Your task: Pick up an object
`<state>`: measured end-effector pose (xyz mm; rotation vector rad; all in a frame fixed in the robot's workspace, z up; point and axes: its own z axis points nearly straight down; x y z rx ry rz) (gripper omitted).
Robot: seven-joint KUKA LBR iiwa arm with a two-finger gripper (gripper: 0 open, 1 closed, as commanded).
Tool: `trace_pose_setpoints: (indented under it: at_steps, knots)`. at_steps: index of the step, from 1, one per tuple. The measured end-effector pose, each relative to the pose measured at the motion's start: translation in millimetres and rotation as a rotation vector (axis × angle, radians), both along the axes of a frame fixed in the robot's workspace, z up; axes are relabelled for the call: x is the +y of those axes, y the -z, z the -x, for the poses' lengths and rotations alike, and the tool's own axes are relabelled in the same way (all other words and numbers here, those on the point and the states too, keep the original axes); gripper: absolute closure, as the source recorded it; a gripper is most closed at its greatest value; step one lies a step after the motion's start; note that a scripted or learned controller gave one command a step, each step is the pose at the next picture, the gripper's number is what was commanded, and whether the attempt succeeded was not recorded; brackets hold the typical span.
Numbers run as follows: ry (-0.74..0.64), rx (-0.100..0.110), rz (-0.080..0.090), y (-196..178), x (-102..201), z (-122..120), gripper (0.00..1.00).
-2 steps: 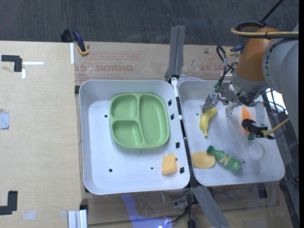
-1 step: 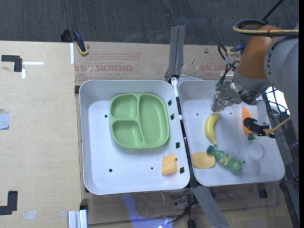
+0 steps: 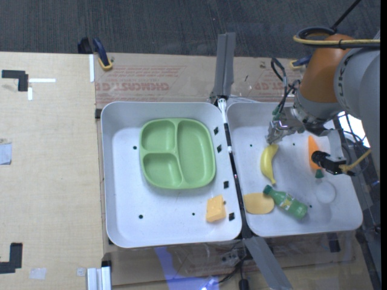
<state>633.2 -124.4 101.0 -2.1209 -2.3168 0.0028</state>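
Note:
In the right bin [image 3: 338, 219] lie a yellow banana [image 3: 268, 163], a green bottle [image 3: 288, 202], a flat yellow-orange disc [image 3: 259, 205] and an orange piece [image 3: 314, 148] partly behind the arm. My gripper [image 3: 276, 132] hangs at the bin's far left part, just above the banana's upper tip. Nothing shows between its fingers from here. The left bin [image 3: 121, 180] bears a green divided plate [image 3: 178, 153] and an orange-yellow block [image 3: 216, 209] near its front right corner.
A grey divider bar [image 3: 225, 71] rises behind where the two bins meet. A black clip [image 3: 326, 161] on the arm's cabling hangs over the right bin's right side. The wooden benchtop [image 3: 48, 162] stretches to the left.

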Motion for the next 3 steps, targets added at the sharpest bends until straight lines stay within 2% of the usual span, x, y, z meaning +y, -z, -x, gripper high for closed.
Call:
trace_pose_setpoints:
  at_steps: [1,2,3]
  knots:
    - [0.17,0.001,0.001,-89,54,-4,1.0]
    - [0.169,0.001,0.001,-89,54,-4,0.0]
    - [0.017,0.0,0.0,10,24,2,0.0]
